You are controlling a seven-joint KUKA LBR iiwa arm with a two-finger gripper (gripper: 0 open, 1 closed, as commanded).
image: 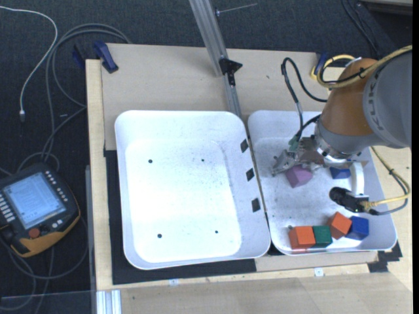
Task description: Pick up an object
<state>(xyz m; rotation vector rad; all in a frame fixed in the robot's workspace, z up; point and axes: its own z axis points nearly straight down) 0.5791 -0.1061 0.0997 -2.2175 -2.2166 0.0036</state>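
Your end effector [290, 160] sits low in the right bin [262, 133], toward its far-left part, with the grey arm [366, 110] and its orange band reaching in from the right. Right beside it, on the near-right, you have a small pink block [300, 175] lying on the bin floor; it appears to touch the end effector, but you cannot tell whether it is pinched or merely alongside. Whether the end effector is spread or pressed together cannot be told from this angle. Along the near edge of the same bin you will find an orange-red block [302, 236], a green block [322, 235], an orange block [340, 224] and a blue block [359, 226], set close together. Another blue piece [340, 173] shows just under the wrist. The left bin [131, 126] lies beside it on the surface [163, 77].
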